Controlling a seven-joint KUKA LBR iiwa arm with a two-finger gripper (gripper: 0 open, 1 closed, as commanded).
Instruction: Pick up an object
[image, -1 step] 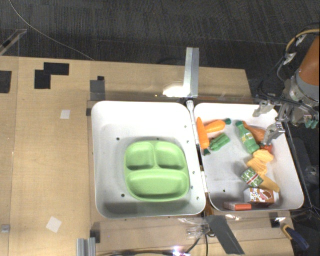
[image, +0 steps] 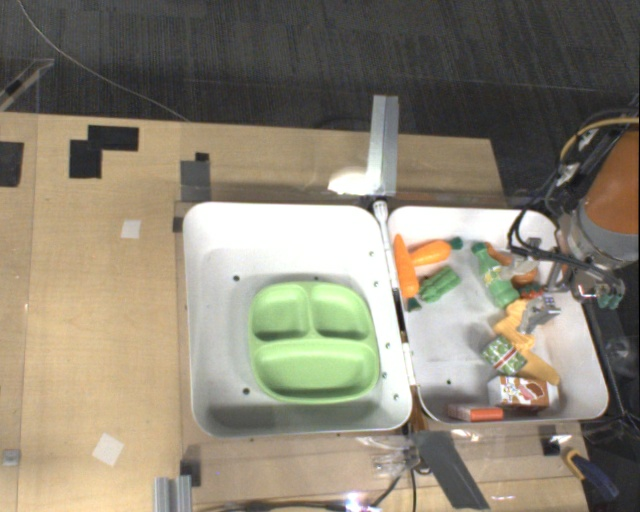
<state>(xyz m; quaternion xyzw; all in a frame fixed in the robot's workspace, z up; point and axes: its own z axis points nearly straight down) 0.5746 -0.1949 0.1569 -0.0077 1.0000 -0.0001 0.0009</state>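
Starting at the business end: the gripper (image: 541, 308) is down low in the right bin (image: 580, 345), over toward its right side. From here it's just a small metal tangle with cables, so I honestly can't tell if it's clamped on something or hanging loose.

Right beside or under it is a yellow piece (image: 517, 327), which looks like the closest candidate for a pick. It's a long thing, and its long axis runs diagonally from upper left down toward the bin's lower right corner. Whether the gripper is actually touching it, no idea.

The rest of that bin is pretty cluttered:
- a small green-and-white pack (image: 499, 352) sitting against the yellow piece
- a brown carton (image: 522, 392) near the front edge, with a red stick (image: 476, 411) lying flat just left of it
- a green packet (image: 497, 276) up toward the back
- an orange carrot (image: 431, 252) pointing roughly left-right, with a dark green pickle-looking thing (image: 437, 287) just below it
- an orange strip (image: 403, 272) running along the left wall

The left bin (image: 215, 300) has one thing in it: a light green divided plate (image: 313, 338), with two small compartments at the back and one wide one in front, sitting roughly in the middle.

The arm (image: 612, 200) comes in from the right, orange band visible.
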